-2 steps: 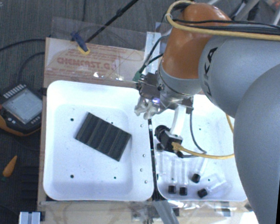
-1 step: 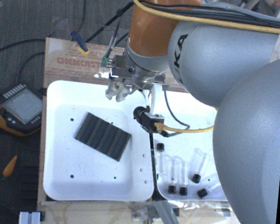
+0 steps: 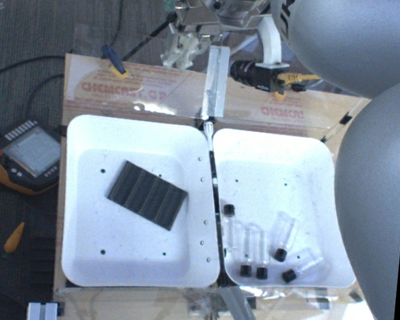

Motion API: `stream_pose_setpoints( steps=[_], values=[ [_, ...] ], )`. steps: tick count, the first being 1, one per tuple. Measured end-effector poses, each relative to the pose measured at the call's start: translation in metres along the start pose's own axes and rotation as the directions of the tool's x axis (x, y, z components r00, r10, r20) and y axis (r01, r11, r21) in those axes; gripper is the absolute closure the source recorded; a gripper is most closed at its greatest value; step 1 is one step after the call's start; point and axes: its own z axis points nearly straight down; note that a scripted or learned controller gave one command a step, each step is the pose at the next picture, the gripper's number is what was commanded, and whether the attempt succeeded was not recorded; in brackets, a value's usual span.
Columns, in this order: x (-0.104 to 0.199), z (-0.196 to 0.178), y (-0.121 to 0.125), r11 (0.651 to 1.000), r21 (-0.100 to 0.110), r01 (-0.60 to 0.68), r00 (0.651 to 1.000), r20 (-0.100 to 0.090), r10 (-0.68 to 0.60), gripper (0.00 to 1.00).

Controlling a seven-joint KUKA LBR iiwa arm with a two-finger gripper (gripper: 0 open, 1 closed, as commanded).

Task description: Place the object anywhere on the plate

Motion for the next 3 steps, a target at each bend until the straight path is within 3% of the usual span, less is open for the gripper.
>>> stream_pose_setpoints(
  steps=[1, 2, 3],
  values=[
    [0.038, 0.000, 0.022, 0.960, -0.001, 0.280, 0.960, -0.001, -0.280, 1.00],
    [0.038, 0.000, 0.022, 0.659, -0.002, 0.752, 0.659, -0.001, -0.752, 1.00],
    [0.071, -0.001, -0.056, 0.534, -0.004, 0.846, 0.534, 0.000, -0.846, 1.00]
  ],
)
